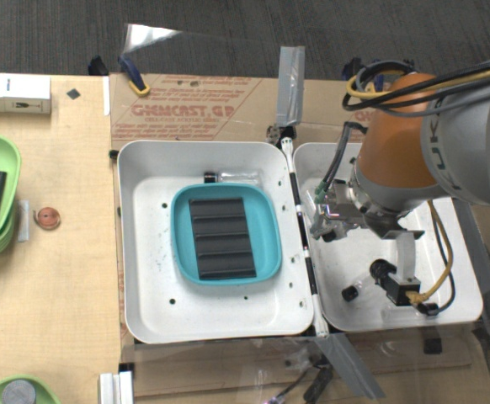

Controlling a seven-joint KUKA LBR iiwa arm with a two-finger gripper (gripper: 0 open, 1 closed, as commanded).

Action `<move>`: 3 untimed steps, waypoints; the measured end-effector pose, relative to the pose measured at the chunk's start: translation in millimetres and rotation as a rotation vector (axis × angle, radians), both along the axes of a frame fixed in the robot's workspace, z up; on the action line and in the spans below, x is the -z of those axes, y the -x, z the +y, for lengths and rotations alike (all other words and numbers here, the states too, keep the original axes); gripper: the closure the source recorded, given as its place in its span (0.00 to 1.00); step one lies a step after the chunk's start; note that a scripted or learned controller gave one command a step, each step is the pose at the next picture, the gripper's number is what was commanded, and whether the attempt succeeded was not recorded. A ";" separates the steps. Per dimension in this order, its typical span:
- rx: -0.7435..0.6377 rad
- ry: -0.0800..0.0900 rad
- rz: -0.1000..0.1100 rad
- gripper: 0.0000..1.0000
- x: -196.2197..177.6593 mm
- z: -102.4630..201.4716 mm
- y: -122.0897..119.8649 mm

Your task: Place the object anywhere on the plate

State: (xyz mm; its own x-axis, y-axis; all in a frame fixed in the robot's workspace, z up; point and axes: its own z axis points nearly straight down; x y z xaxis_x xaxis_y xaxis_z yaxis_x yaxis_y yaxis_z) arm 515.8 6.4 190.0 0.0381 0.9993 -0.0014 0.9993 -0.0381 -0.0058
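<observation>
On the teal plate [226,232], your dark ribbed object [221,237] lies flat near the middle (long side running near to far). That plate rests inside the left bin [144,310]. Over the right bin [455,305] hangs your gripper [338,213]; whether it's clenched, you can't tell.
</observation>
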 end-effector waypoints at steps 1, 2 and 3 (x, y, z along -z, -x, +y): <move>-0.121 0.000 -0.001 1.00 -0.7 79.3 10.1; -0.120 0.000 -0.001 0.00 -0.8 79.0 10.1; -0.009 0.001 -0.001 0.00 -3.8 1.2 -47.0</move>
